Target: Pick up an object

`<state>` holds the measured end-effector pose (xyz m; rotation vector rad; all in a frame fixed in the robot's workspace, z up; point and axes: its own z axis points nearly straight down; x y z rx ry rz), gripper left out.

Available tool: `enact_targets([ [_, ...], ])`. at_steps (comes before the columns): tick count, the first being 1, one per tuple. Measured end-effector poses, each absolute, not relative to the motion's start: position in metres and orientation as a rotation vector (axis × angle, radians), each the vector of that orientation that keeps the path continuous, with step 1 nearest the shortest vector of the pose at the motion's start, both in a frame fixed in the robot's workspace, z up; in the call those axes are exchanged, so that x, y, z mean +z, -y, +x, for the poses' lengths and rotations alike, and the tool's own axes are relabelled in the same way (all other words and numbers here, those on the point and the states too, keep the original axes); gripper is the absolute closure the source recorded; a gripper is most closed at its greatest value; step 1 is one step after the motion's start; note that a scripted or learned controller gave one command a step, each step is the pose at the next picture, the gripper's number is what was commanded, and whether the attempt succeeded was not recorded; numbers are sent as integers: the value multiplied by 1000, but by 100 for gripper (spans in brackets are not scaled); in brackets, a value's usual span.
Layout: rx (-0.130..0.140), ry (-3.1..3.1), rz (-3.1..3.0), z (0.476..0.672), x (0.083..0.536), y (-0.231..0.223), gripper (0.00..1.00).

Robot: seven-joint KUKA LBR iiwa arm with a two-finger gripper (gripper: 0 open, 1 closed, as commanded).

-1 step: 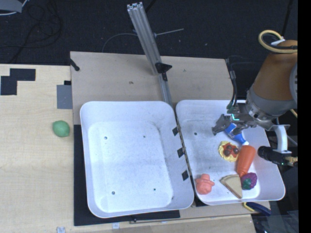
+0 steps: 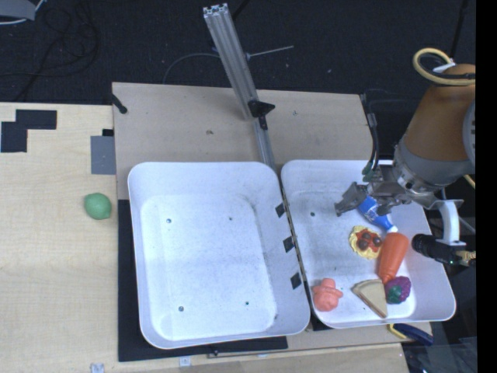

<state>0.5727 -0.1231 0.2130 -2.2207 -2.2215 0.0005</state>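
Partly hidden beneath the gripper [image 2: 371,202], a blue object [image 2: 376,211] sits clamped between its fingers.

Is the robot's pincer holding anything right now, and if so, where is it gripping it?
It cannot be told. The pincer sits low in the right bin right at a small blue object, but a firm hold between the fingers isn't visible.

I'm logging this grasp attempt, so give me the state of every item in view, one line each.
tool: low over the right bin, at a blue object; grasp unclear
blue object: in right bin, under the tool
carrot: lying in right bin
yellow item: lying beside the carrot
pink item: resting near the bin's front edge
wedge: lying flat
purple item: resting below the carrot
green ball: on the bench, outside the bins
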Motion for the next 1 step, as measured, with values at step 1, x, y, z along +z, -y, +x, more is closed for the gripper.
enact_targets([
  [1,6,2219,-2217,567,152,118,0],
])
